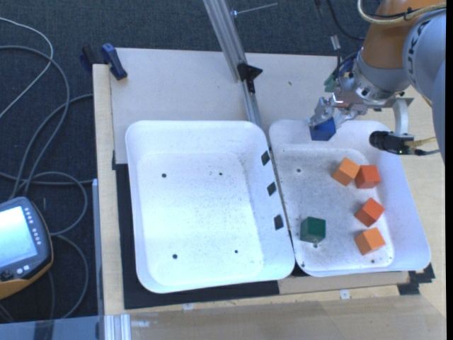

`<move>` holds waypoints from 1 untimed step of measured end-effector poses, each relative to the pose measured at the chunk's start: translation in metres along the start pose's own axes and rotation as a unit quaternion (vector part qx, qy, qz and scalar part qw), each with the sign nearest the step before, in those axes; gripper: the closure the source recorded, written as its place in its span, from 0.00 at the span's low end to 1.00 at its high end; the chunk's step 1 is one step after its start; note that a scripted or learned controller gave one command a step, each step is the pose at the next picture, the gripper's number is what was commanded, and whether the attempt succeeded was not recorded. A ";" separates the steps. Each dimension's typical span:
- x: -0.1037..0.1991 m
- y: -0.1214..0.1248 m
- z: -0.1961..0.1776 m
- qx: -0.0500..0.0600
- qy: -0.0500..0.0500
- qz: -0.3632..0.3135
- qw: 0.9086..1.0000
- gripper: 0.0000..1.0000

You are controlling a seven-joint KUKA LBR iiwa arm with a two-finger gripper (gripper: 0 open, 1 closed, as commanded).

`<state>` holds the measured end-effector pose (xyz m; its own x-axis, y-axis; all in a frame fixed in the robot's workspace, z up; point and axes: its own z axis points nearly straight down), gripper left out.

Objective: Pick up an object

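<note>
the jaws hang at the far rim of the right bin, pinching a small blue block that shows just beneath the fingers, lifted above the bin's far-left corner (the grip looks real, since the block sits tucked right between the fingers and not on the bin floor). the block lies directly under the jaws, so the coming move is likely a matter of carrying it up and away, not of reaching; it looks roughly cubic, with no long axis to mind. outward from there, four orange blocks lie on the right bin's floor: two touching near the far side, one lower, one nearest the front, all well apart from the jaws. a green block rests near the bin's left wall. the left bin lies beside it on the tabletop. a slanted metal rail stands just to the left of the jaws and could crowd a leftward swing.
</note>
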<state>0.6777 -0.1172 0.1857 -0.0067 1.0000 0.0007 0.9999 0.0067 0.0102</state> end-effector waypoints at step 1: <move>-0.007 -0.031 0.048 0.009 0.000 0.004 1.000 1.00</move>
<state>0.6469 -0.1243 0.1372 0.0006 1.0000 0.0015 1.0000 -0.0006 -0.0080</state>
